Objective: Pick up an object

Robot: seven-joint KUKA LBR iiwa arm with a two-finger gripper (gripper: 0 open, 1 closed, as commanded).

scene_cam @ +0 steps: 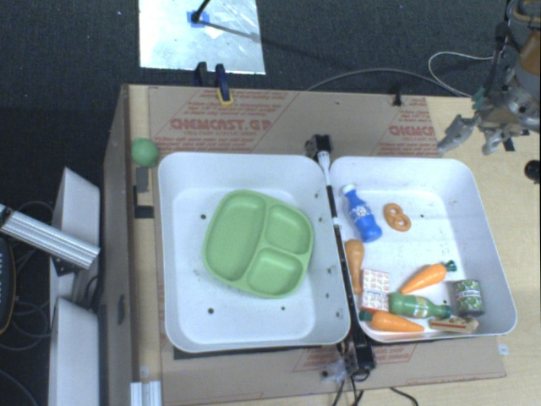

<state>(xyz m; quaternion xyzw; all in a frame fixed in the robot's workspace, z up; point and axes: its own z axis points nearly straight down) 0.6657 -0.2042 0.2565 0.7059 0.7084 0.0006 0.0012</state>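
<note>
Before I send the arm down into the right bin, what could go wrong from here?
1. The gripper sits above the right bin's far rim, so a steep descent may clip it.
2. The carrots, green bottle and can crowd the near corner; a grasp there could catch two or jam.
3. The blue bottle lies close to the divider, leaving little finger room. The pretzel lies apart and looks safer.

Both white bins (pixel 473 194) smooth semi-gloss plastic. Green divided tray (pixel 258 242) at 9 o'clock bin: matt plastic. Blue bottle (pixel 361 213), carrots (pixel 425 277): glossy plastic. Tabletop (pixel 228 121) under bins: brown printed protective paper, matt. Foil sheet (pixel 201 22) at 11 o'clock: crinkled, shiny metal.
</note>
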